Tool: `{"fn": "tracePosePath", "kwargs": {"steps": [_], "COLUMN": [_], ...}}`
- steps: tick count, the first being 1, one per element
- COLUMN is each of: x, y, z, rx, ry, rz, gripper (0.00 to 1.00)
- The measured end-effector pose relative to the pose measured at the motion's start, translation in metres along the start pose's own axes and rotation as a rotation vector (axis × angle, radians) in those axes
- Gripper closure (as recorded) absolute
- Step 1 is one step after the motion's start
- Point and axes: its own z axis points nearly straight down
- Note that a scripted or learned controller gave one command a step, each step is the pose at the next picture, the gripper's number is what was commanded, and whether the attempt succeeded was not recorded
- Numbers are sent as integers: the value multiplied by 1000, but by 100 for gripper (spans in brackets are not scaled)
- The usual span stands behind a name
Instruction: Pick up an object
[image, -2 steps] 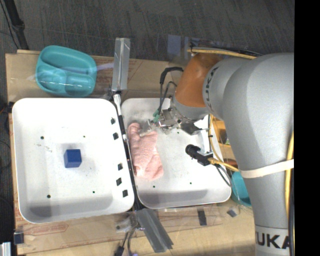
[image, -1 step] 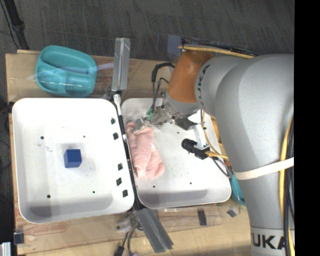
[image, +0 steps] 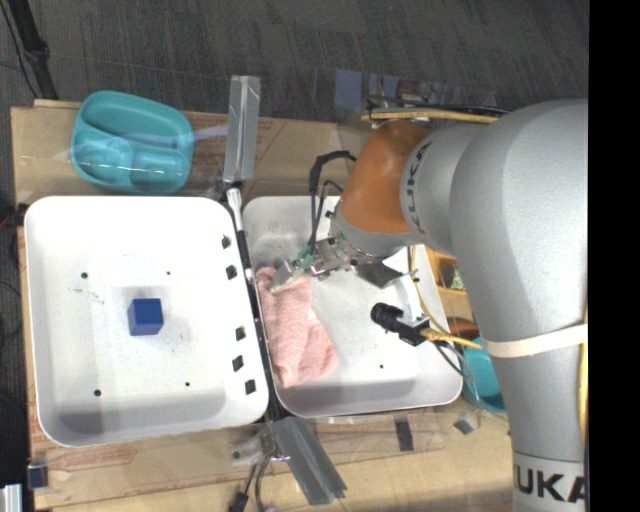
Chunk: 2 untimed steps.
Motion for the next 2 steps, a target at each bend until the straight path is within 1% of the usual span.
{"fn": "tracePosePath", "kwargs": {"steps": [1, 2], "x": [16, 16], "y": [-61, -60], "z": [0, -10], "rx": [-1, -2], "ry": [0, -1], "rz": [-2, -7], "gripper": [0, 100]}}
